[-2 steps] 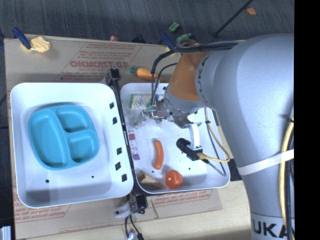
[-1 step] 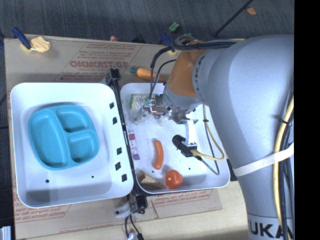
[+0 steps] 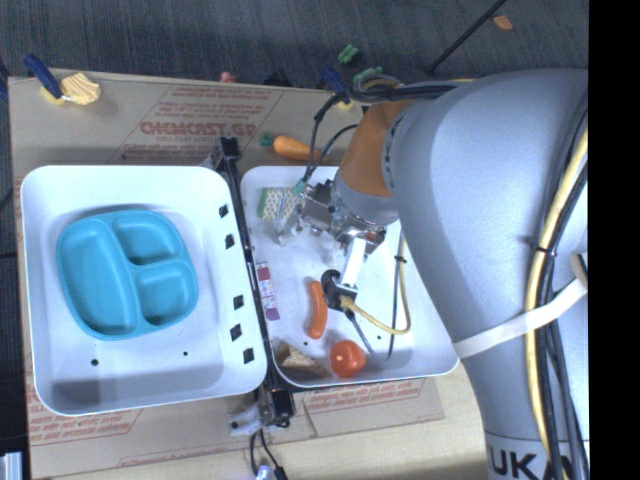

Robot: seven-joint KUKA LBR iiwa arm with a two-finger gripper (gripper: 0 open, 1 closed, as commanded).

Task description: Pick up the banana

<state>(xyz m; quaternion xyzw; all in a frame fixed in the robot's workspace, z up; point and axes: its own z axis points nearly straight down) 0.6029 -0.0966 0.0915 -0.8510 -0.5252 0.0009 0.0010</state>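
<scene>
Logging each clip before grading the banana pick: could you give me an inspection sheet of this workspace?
surface: cardboard sheet bearing the left bin and the right bin, side by side.
job's things: nothing seen; the arm covers part of the right bin.
clutter: blue tray in the left bin; in the right bin a green-white packet, an orange sausage-shaped piece, a red tomato and a brown scrap; an orange carrot on the cardboard beyond it.
grippers: gripper low over the right bin, beside the packet.
cables: cables along the arm; loose wires between the bins.
surroundings: dark carpet.
</scene>
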